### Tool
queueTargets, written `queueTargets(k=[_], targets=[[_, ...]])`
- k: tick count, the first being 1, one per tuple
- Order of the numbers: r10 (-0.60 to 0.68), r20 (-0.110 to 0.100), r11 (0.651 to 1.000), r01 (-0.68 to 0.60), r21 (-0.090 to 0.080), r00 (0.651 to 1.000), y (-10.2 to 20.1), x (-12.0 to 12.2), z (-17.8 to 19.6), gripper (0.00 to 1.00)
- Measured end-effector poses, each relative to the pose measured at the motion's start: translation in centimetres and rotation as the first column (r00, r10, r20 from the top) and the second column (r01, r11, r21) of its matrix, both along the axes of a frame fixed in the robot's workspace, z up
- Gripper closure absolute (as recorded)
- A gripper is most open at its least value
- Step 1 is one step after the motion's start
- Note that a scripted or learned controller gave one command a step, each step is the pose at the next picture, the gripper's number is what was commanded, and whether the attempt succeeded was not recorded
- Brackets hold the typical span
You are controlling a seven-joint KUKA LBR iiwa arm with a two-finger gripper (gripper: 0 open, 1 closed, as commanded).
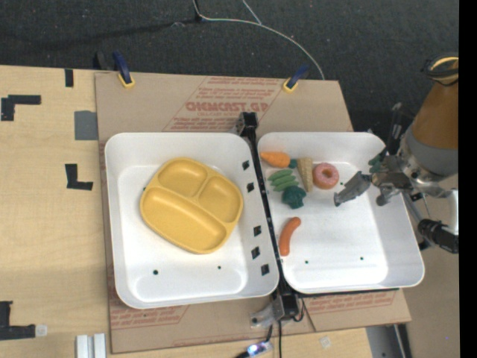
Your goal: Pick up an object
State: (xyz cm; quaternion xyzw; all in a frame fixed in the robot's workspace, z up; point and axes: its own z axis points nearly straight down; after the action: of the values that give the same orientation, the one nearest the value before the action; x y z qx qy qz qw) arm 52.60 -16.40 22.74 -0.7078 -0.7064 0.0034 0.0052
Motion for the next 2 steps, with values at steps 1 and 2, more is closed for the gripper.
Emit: queueTargets(k=[1,2], targets=[[0.003,0.01,1.0,-0.003,-0.002,1.0,0.0,0.2,0.5,0.0],[0.003,0.006,1.0,-0.003,-0.002,1.0,0.0,0.2,-3.8,0.0]])
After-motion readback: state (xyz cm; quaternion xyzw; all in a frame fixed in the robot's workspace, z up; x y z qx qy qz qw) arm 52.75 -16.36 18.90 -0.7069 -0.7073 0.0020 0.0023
